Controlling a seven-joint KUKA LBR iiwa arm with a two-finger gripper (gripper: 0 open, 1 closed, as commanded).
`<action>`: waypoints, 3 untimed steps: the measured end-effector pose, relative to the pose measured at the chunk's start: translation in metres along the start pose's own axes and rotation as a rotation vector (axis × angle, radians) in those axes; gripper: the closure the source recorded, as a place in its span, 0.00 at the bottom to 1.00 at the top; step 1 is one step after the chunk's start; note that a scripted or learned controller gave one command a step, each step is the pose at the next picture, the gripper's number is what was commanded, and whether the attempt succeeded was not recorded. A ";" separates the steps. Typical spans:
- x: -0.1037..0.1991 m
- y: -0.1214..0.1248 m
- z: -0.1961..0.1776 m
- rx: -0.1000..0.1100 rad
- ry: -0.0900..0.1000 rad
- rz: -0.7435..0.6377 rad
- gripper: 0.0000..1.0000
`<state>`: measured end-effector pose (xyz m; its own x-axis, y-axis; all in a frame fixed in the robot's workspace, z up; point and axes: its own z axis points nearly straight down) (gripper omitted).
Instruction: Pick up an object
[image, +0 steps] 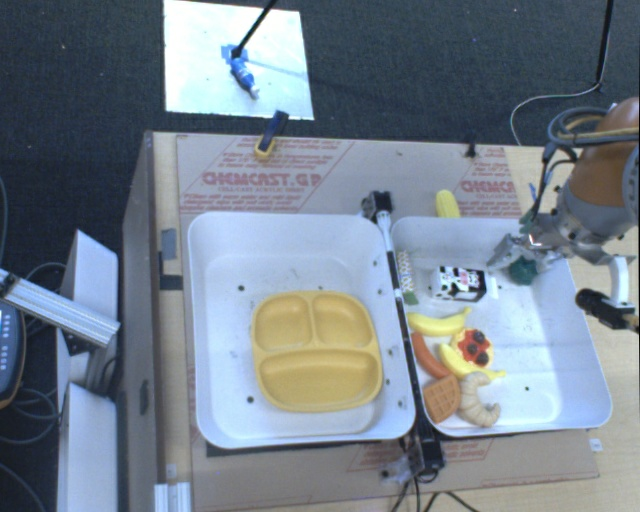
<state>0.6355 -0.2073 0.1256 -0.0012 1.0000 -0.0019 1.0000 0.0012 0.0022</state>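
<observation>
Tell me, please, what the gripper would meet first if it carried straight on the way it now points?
Probably the small dark green object right at the gripper's tip, above the right bin's floor. Depth is unclear from this slant; beyond it lies the black-and-white carton.

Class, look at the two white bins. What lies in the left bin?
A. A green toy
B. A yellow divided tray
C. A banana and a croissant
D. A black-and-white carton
B: the yellow divided tray sits alone in the left bin, while the toy food lies in the right bin.
</observation>
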 end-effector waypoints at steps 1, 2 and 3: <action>0.063 0.034 0.041 0.000 0.003 -0.003 0.00; 0.005 0.034 -0.051 -0.004 -0.001 -0.001 0.00; 0.001 0.016 0.042 0.001 0.002 0.000 0.00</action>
<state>0.6515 -0.2063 0.0839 -0.0013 1.0000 -0.0001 1.0000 0.0013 0.0008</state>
